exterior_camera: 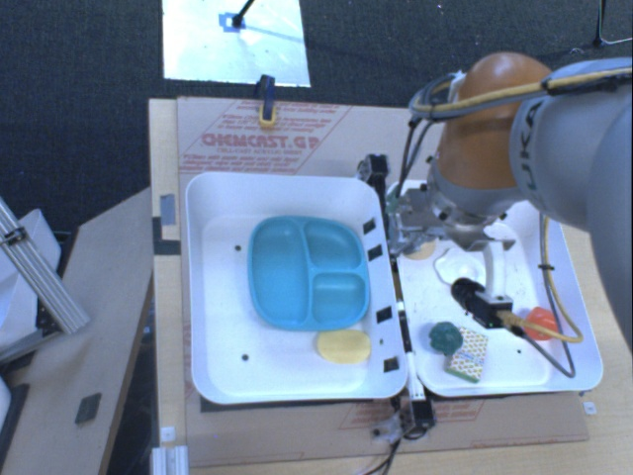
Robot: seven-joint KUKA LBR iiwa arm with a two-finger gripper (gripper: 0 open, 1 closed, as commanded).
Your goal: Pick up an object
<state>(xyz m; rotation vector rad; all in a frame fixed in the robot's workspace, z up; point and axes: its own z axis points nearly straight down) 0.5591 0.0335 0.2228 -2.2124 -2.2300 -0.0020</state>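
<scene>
Camera view showed a blue plate [305, 270] and yellow piece [343, 345] in the left bin [213, 295]. Right of centre, the gripper [415, 228], its state impossible to tell, hung in the right bin [504, 369]. A pale disc [422, 252] lay just below it in the frame, likely the nearest pick.

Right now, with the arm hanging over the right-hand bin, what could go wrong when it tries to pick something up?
The gripper sits close to the right bin's inner wall, so it might bump that wall going down. The green ball touches the patterned block, so closing on one could shove the other or catch both. Either way, the try may come up with nothing.
</scene>
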